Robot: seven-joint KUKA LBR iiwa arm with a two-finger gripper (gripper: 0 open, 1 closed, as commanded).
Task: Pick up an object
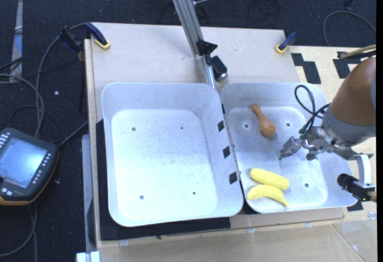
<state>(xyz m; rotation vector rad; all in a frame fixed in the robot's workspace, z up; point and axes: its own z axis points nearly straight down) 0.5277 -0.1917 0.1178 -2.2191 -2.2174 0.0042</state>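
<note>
Two shallow white bins lie side by side on the bench, and I reach into the right bin (311, 96) from its right side, my orange band and grey wrist above its edge. My gripper (291, 148) hangs over the middle of that bin's floor, tips pointing toward the left bin (114, 99). My fingers look parted only a little, with nothing between them; they are small and partly merged with the wrist hardware, so the exact gap is hard to judge.

Three loose things share the bin with me. A wooden spoon-like piece (264, 122) lies just beyond my fingertips, up and to their left, apart from them. Its long axis runs on a slant: the thin handle points to the bin's far-left part and the rounder, fatter end points back toward my fingers. Below my fingertips, toward the near wall, two yellow bananas rest close together, touching or nearly so. The upper banana (270, 178) lies roughly crosswise, its length running left to right with a slight downward tilt. The lower banana (267, 195) curves along the same line, its right tip turned toward the near-right corner.
</note>
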